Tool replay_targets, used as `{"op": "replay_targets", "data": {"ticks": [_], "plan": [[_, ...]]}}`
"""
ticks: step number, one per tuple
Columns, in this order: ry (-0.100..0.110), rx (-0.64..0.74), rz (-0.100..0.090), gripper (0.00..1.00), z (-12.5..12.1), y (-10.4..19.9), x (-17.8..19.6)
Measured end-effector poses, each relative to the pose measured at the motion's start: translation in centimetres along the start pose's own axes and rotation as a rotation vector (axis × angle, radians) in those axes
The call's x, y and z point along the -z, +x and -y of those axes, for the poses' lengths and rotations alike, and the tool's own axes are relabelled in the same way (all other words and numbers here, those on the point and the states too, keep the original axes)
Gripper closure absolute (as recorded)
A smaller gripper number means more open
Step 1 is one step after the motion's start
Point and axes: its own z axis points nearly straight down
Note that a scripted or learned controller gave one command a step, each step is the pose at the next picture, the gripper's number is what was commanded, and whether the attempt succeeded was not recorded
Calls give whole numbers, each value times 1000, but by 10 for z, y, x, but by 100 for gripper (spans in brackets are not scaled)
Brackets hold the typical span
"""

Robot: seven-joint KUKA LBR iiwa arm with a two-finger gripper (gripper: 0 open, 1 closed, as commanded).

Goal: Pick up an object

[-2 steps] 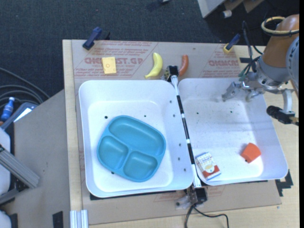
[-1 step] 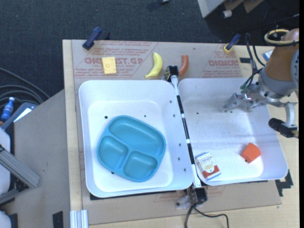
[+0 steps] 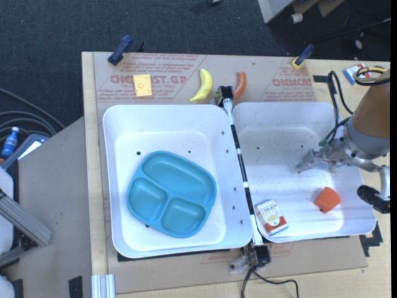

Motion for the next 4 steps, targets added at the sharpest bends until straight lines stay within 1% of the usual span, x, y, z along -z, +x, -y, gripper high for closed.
{"op": "replay_targets", "data": {"ticks": [1,2,3,4], "plan": [[-4,5,-7,0,-85,-5,1],[-2,5,-6,0,-45,-6,2],[2,2,-7,0,29,-7,0],[2,2,-5,0,81,-8,0]]}}
